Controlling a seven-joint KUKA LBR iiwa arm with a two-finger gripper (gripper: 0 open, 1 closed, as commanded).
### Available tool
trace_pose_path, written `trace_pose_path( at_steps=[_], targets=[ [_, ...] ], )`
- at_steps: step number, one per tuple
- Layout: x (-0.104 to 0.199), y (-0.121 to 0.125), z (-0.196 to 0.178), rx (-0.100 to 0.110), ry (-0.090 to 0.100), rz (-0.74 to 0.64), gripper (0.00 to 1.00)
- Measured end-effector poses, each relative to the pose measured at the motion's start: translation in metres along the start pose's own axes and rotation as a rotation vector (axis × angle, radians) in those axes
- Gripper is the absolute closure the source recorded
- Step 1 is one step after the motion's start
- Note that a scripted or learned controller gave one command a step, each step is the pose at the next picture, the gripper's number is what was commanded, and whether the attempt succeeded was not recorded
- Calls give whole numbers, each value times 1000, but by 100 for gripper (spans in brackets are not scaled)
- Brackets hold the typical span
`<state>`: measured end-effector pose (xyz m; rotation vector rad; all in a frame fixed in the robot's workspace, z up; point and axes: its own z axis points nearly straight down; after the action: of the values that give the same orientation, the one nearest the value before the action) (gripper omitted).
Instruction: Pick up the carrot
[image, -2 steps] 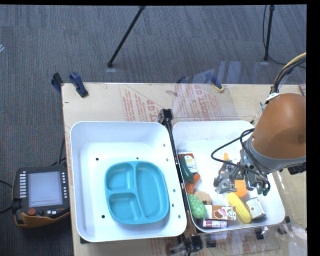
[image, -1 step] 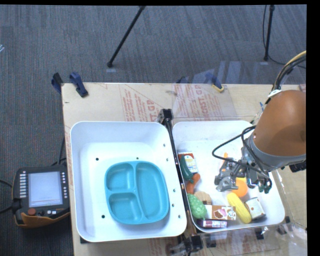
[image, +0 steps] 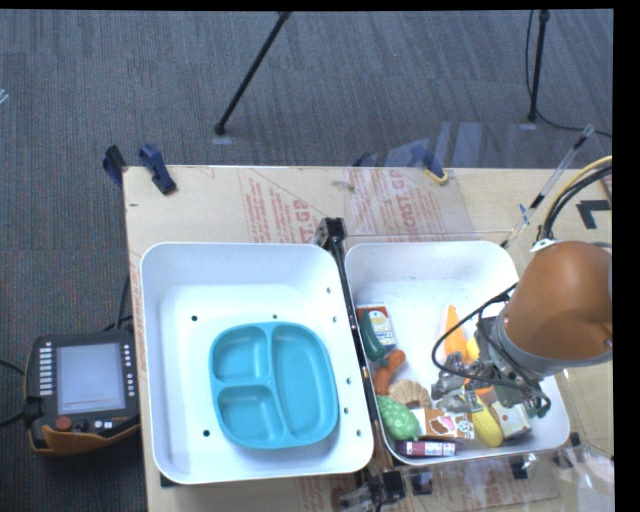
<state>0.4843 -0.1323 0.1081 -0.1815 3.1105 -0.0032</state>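
Observation:
In the right bin, the carrot lies near the left wall; it is a short orange-red piece with a dark green top. A paler, pointed orange piece stands just to its right. My gripper hangs low in the bin's right half, under the orange wrist band. It sits among the toys to the right of the carrot and close below the pointed orange piece. The wrist and its cables hide the gripper's tip.
Around the gripper lie a yellow corn cob, a tan shell-shaped toy, a green toy and a small box. A carton lies above the carrot. The left bin holds a blue divided plate.

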Motion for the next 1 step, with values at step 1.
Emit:
trace_pose_path(
  at_steps=[1],
  targets=[
    [-46, 78, -113, -4, 10, 115, 100]
  ],
)
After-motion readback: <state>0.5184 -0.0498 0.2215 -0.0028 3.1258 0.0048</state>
